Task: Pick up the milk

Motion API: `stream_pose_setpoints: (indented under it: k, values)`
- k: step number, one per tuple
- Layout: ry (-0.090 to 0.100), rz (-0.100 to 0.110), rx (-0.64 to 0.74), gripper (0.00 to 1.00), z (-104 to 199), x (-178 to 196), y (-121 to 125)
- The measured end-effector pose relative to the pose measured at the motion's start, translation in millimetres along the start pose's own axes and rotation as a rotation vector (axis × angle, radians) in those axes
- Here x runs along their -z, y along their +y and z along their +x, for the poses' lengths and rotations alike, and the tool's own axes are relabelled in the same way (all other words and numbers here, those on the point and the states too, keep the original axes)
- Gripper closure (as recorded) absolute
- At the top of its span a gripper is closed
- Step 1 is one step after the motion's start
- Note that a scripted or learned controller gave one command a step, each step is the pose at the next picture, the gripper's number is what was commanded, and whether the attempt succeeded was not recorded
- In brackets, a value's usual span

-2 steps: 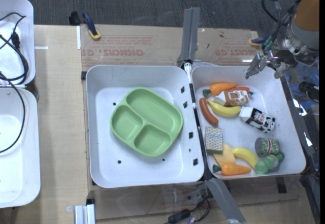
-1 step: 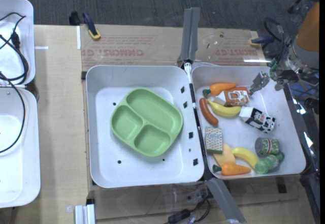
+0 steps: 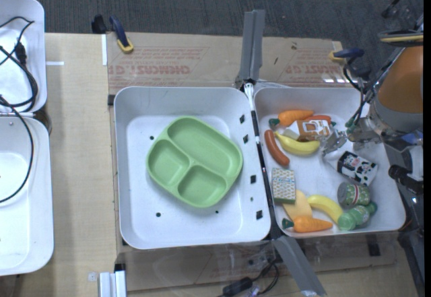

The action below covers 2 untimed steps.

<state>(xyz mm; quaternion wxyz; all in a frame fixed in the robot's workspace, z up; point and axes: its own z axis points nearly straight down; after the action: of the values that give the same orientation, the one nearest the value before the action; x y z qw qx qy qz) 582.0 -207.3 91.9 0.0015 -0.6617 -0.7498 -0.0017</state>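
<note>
The milk (image 3: 356, 168) is a small black-and-white cow-patterned carton lying on its side in the right bin (image 3: 397, 225), towards that bin's right side. My gripper (image 3: 335, 145) hangs low over the middle of the right bin, just up and left of the carton and apart from it. It sits close to the banana (image 3: 300, 147) and a white-and-orange packet (image 3: 311, 129). Nothing shows in its grasp. The grey arm with its orange band (image 3: 406, 80) comes in from the right, above the bin's far right corner.
Around the milk the right bin holds a green can (image 3: 353, 193), a green bottle (image 3: 355, 217), a second banana (image 3: 326, 206), two carrots (image 3: 294, 116) (image 3: 310, 224), a sausage (image 3: 275, 147) and a cracker box (image 3: 283, 185). A green divided plate (image 3: 195, 162) lies in the left bin (image 3: 128, 174).
</note>
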Motion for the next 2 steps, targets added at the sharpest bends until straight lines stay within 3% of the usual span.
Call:
stream_pose_setpoints:
  k: [1, 2]
  values:
    - [-0.003, -0.001, -0.004, 1.00, -1.6, 9.8, 0.0]
    - [-0.002, -0.001, -0.004, 0.00, -1.1, 9.7, 0.1]
